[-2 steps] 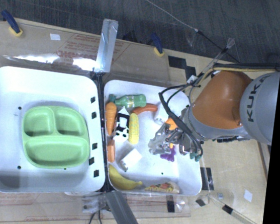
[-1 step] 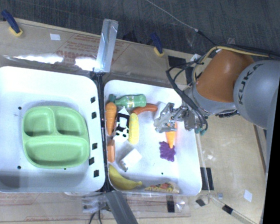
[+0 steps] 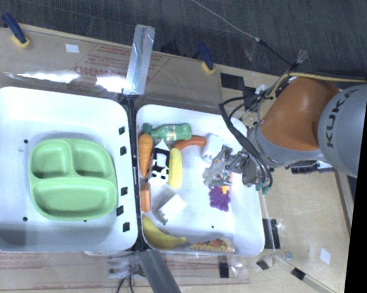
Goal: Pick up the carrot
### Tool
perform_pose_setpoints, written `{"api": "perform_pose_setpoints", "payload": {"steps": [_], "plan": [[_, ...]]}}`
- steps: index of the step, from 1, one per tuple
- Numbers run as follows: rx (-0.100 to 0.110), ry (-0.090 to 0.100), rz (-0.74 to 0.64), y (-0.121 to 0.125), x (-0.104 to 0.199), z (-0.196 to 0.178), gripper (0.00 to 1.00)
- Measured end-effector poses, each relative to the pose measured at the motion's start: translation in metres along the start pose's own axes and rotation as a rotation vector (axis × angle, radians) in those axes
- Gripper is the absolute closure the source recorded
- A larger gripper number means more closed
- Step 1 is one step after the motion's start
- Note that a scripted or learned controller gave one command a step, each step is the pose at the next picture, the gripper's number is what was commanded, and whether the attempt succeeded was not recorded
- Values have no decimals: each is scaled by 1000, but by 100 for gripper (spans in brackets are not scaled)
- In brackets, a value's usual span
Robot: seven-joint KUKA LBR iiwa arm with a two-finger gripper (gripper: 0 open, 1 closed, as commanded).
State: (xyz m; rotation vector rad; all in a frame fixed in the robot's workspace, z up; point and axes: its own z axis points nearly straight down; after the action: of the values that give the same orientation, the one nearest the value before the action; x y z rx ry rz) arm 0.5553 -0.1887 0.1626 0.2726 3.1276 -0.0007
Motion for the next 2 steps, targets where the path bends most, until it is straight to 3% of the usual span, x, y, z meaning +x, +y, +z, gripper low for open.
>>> {"api": "perform_pose_setpoints", "payload": {"steps": [1,2], "plan": [[0,3,260,60,59,-34,100],[1,9,455,93,32,32,100]]}}
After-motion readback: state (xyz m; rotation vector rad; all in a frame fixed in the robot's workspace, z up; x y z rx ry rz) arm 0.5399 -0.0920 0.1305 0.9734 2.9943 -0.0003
